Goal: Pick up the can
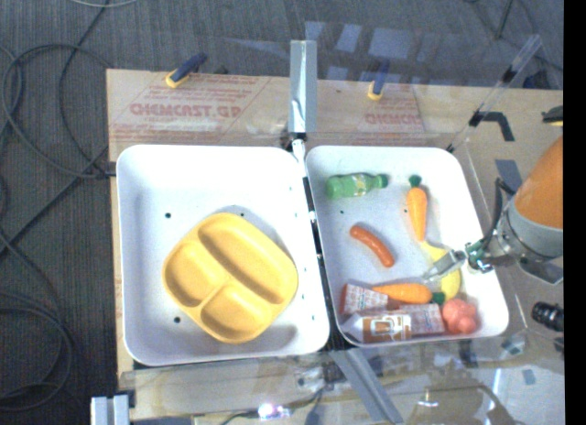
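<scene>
Bench: plywood top on grey carpet, two white bins side by side.

Right bin (pixel 476 194), front wall: can (pixel 396 327), lying on its side, long axis along that wall, left to right. Red ball (pixel 461 315) at its right end. Packet (pixel 364 299) and carrot (pixel 403 293) just behind it.

Right bin, middle: gripper (pixel 447 265), reaching in from the right edge, over a yellow piece (pixel 449 281). Nothing visible between its fingers; how far apart they stand cannot be told. Can lies forward and left of it, near but apart. Judgement: a grasp across the can's short axis suits best.

Right bin, beyond: sausage (pixel 373 245), second carrot (pixel 417 212), green bottle (pixel 355 185) by the back wall.

Left bin (pixel 137 231): yellow tray (pixel 231 277).
</scene>
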### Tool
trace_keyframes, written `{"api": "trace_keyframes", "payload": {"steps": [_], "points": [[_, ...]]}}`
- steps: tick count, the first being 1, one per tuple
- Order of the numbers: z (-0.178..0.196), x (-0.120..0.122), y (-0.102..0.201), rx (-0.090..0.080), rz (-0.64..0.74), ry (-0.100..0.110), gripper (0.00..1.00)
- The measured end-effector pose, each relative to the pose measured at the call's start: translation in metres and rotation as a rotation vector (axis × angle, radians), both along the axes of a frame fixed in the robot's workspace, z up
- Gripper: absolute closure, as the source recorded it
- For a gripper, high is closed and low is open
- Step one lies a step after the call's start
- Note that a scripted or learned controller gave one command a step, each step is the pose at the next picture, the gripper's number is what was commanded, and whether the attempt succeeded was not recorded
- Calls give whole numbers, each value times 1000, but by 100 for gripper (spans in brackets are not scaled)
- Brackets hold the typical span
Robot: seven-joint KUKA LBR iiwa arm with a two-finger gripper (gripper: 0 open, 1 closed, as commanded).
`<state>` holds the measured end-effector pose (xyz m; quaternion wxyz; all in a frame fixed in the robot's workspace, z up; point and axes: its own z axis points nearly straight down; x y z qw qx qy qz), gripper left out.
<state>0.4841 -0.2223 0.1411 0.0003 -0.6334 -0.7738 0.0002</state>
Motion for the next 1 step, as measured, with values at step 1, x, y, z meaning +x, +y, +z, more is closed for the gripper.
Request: {"api": "trace_keyframes", "payload": {"steps": [1], "points": [[-50,8,8,9,23,-15,0]]}}
